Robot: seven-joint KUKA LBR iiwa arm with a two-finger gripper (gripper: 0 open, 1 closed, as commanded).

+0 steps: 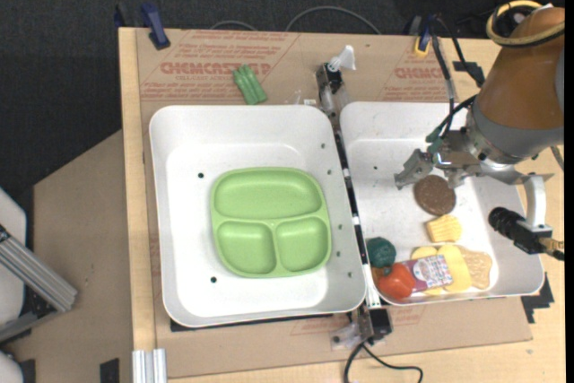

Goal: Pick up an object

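With its fingers spread apart and holding nothing, the gripper [429, 168] hovers in the right bin [381, 126] just above the brown round cookie [435, 194] (the nearest target), so it should centre over that disc before descending and closing.

Green tray [269, 220] smooth matt plastic; white bins [179, 193] glossy plastic.

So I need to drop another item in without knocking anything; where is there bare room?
Bare floor: the right bin's far-left part, behind the gripper, and the left bin's margins around the green tray. Crowded: the right bin's near corner, from brown disc to tomato.
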